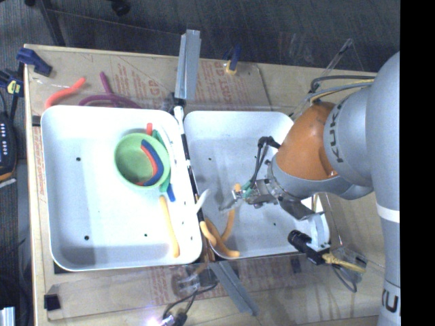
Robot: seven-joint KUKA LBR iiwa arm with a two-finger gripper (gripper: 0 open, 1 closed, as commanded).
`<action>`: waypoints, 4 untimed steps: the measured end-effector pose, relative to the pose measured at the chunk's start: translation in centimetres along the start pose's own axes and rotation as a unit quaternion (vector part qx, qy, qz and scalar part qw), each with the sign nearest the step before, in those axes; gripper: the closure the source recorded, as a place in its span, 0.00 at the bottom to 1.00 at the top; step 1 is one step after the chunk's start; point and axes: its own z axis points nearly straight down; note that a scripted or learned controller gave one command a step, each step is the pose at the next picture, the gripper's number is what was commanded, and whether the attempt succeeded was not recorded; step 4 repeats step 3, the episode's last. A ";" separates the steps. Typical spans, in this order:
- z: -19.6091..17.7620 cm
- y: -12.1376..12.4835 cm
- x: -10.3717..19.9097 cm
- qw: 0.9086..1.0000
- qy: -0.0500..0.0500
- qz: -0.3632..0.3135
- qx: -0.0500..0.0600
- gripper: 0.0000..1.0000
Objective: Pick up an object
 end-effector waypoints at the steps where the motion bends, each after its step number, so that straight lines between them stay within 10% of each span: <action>1: 2.7 0.0 3.0 0.999 -0.001 0.035 -0.005 0.00; 2: 1.7 0.0 3.0 0.999 -0.001 0.033 -0.004 1.00; 3: -7.2 -0.3 7.8 0.988 0.002 0.156 -0.003 1.00; 4: -7.2 -0.3 7.8 0.988 0.002 0.156 -0.003 1.00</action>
